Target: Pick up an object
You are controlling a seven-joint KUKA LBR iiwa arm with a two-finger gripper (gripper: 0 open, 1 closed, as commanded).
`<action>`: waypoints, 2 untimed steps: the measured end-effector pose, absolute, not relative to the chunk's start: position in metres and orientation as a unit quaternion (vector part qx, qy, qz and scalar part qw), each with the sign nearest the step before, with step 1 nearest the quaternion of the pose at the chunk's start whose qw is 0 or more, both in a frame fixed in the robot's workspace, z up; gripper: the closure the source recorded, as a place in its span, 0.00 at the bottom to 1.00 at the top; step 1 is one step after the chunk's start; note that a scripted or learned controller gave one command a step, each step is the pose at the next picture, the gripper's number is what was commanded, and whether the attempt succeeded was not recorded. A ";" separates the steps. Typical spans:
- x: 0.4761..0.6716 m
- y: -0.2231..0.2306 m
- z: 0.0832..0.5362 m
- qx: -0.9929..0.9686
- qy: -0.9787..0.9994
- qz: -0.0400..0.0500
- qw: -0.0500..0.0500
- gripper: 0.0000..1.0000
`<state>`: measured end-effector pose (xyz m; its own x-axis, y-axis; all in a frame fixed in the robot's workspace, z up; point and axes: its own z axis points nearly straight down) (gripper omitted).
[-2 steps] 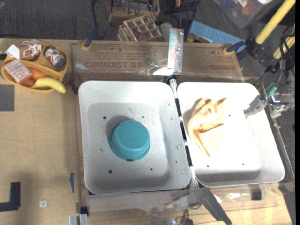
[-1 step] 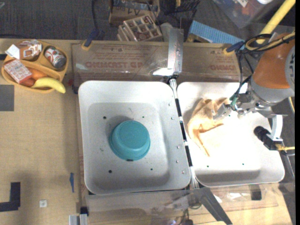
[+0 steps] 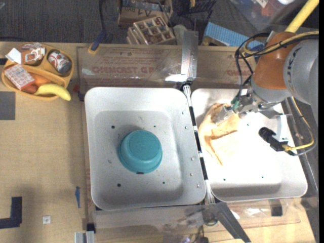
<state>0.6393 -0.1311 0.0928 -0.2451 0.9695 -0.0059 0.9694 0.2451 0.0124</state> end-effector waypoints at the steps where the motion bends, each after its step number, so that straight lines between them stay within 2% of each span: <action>1: 0.641 -0.131 0.105 0.615 0.788 0.006 0.008 1.00; 2: 0.624 -0.089 0.243 0.600 0.800 0.000 0.001 1.00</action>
